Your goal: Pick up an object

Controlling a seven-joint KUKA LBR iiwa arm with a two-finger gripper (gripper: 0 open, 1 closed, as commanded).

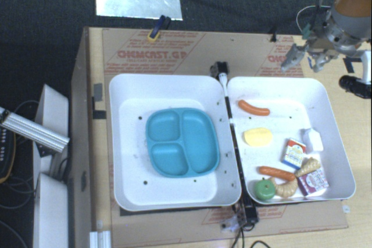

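Observation:
My gripper (304,59) hangs at the upper right, over the bench just past the far rim of the right bin (325,93). Its two fingers (290,58) stand apart, open, with nothing between them. Below it in the right bin lie an orange sausage (254,107), a yellow lemon-like piece (257,137), a small milk carton (294,154), a white piece (314,139), a second sausage (276,172), a green apple (265,190), a tan pastry (286,187), a cracker (308,168) and a maroon packet (314,183).
The left bin (125,125) holds a blue divided plate (181,141). A black clamp (221,71) sits where the bins meet at the far side. Cardboard (174,52) lies under both bins. A metal rail (35,129) juts in at the left.

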